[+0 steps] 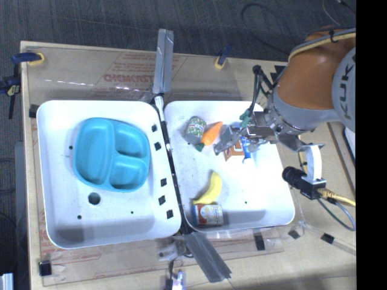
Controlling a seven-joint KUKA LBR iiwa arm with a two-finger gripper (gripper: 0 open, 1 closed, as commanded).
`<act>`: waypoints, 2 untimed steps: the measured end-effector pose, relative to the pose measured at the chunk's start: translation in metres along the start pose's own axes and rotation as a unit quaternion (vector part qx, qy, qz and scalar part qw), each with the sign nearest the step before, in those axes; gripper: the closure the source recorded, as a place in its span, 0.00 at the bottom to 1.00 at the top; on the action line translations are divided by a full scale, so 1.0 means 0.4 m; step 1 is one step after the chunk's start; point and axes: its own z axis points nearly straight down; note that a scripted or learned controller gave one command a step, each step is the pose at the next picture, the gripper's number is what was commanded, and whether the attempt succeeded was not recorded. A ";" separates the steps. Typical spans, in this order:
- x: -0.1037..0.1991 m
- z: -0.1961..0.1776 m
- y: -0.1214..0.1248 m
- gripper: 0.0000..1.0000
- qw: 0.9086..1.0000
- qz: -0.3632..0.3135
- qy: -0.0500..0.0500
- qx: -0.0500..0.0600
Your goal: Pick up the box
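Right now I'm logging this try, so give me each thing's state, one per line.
Blue tray: flat in the left bin, right side up.
Banana: lying loose in the right bin.
Can: on its side at the right bin's near wall.
Carrot: lying beside a crumpled green wrapper.
Box: under the claw; grip unclear.

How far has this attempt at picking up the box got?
Done: the claw has reached the right bin and sits over a small orange-and-blue item, likely the box. In hand: unclear, since the grip is hidden. Left: a confirmed grasp and the lift.
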 end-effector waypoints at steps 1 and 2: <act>0.086 0.349 0.027 0.00 1.000 -0.009 0.000 0.000; 0.044 0.411 0.078 0.00 0.999 -0.032 -0.003 -0.006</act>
